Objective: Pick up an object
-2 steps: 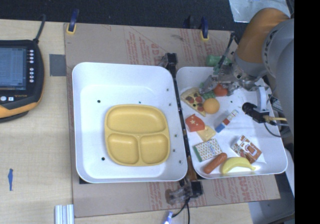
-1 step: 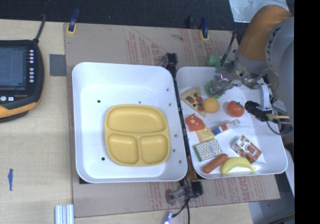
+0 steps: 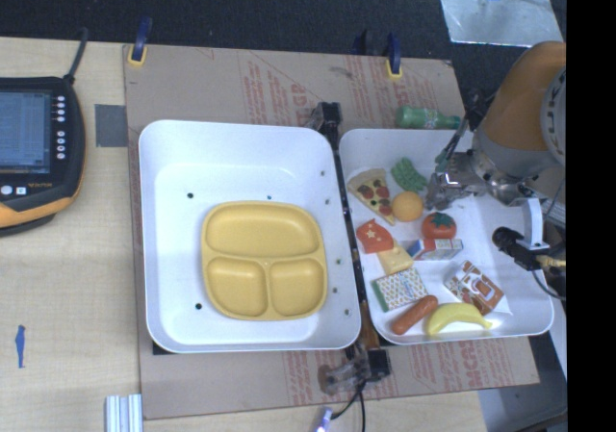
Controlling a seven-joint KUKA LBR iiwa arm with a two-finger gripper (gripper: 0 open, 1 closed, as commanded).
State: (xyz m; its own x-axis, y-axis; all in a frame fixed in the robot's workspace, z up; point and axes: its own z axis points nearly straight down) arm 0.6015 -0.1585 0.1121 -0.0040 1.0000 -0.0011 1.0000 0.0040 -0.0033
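My pincer hung low inside the right bin, near its far wall; how wide it stood I could not tell, and I saw nothing held in it. Just beside it, toward the left bin, lay a smooth round orange, with a ridged green piece behind that and a flat pizza wedge further left. A glossy red tomato sat just in front of my pincer. Well apart, at the bin's near edge, lay a curved yellow banana and a sausage. The left bin held a matte yellow divided tray.
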